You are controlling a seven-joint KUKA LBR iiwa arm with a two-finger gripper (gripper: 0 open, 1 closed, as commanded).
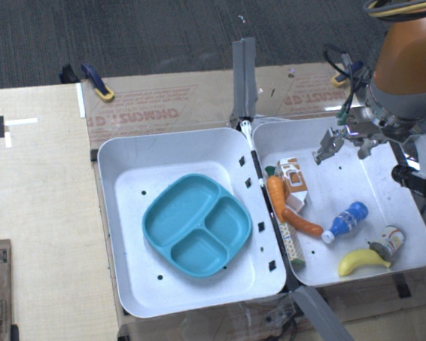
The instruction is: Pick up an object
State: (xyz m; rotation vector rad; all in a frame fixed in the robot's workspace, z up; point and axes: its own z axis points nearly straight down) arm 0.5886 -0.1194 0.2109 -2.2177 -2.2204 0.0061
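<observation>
Nearest to us, along the front wall of the right bin [423,257], we see a yellow banana [362,261] lying on its side, with a small jar [391,241] tipped over just beside its right end. A little farther in lies a blue bottle [345,221] with a white cap, slanted, cap toward the bin's left. Touching that cap end is an orange sausage-shaped toy [302,224], and above it an orange carrot [277,192] runs along the bin's left wall. A narrow patterned stick pack [290,242] lies flat against that same wall, reaching toward the front corner. A small white and orange carton [293,179] rests just right of the carrot.

In the left bin [119,214] a teal divided plate [197,224] sits flat near the middle.

Farther back, over the rear part of the right bin, the gripper [345,144] hangs at the end of the grey arm with its orange band [405,59]. Its two fingers [326,149] stand apart, with nothing between them. Every object in the right bin lies nearer to us than the gripper: the carton sits closest, to its left and forward; the bottle lies forward, almost straight below it in the view; the banana and jar lie well apart from it by the front wall.

Behind both bins we see a brown cardboard sheet [160,103] with red lettering.
</observation>
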